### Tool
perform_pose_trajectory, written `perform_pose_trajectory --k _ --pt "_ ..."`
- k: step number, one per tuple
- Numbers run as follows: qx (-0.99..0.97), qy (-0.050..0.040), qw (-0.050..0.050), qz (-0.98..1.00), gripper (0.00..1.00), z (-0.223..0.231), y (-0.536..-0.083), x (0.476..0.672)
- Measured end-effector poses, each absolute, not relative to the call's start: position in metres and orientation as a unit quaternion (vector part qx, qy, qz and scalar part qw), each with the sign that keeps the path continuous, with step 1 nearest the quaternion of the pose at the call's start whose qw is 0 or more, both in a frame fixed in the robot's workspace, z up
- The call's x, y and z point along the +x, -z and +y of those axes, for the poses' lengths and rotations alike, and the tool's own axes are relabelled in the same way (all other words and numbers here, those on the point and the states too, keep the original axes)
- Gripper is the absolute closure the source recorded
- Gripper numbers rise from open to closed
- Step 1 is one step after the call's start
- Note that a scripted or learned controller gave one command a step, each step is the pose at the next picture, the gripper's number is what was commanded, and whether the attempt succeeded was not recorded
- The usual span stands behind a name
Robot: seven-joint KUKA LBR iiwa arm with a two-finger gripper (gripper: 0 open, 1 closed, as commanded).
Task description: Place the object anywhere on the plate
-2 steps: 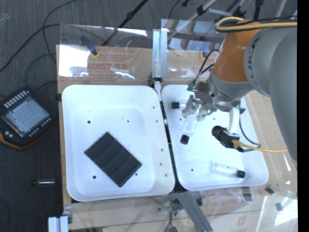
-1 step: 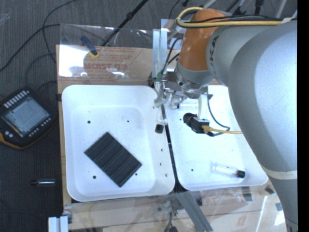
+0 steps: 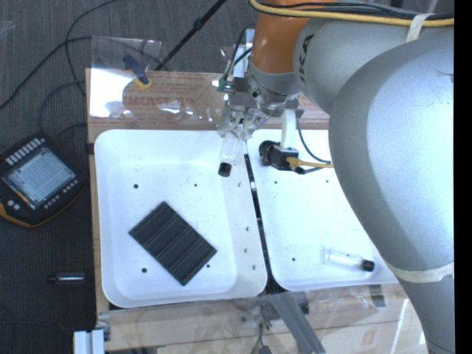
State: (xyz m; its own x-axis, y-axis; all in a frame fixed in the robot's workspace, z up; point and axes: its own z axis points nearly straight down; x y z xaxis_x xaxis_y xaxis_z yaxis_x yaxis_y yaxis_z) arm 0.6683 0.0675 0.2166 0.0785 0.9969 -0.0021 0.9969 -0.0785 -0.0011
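A black ribbed plate [image 3: 173,243] lies flat in the left bin [image 3: 118,198], towards its front. My gripper [image 3: 234,134] hangs over the back right corner of that bin, close to the divider between the bins. It is shut on a clear tube with a black cap [image 3: 227,155], which points down and slightly left, cap lowest. The tube is well behind and to the right of the plate, apart from it. A second clear tube with a black cap [image 3: 347,259] lies on the floor of the right bin [image 3: 310,212], near its front.
A black fitting with a yellow cable [image 3: 279,155] sits just right of the gripper over the right bin's back corner. The large grey arm covers the right side. A teach pendant [image 3: 37,177] lies on the floor left of the bench.
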Motion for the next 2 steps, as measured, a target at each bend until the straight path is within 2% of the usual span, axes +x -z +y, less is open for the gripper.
perform_pose_trajectory --k 1,2 --pt "0.746 0.0014 0.0 0.666 1.0 0.132 -0.233 0.666" --pt "0.798 0.0022 0.0 0.603 1.0 0.204 -0.227 0.668"
